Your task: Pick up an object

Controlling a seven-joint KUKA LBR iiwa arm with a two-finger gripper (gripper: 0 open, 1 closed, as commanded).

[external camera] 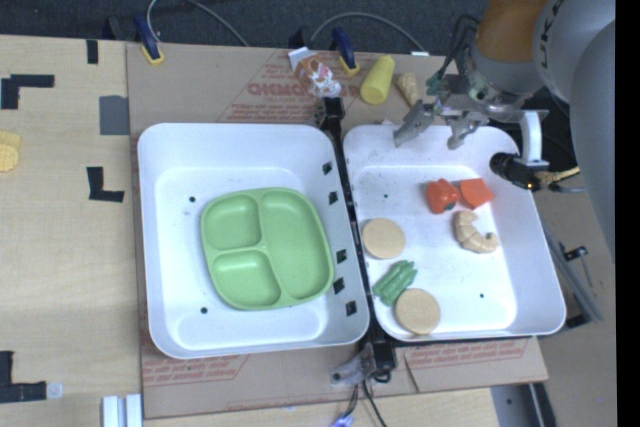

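My gripper (436,132) hangs over the far edge of the right bin (520,305), open, its two grey fingers spread with nothing between them. Below it in that bin lie a red pepper piece (440,196) and an orange block (474,192) side by side. A tan croissant-like piece (475,233) rests right of centre. A round tan cookie (383,238) sits near the left wall, a green bean pod (394,280) below it, and another round cookie (418,310) at the front.
The left bin (165,215) holds a green divided plate (266,247). Behind the bins on the cardboard lie a yellow cylinder (377,79) and a small wrapped item (314,72). A black clamp (330,110) sits between the bins at the back.
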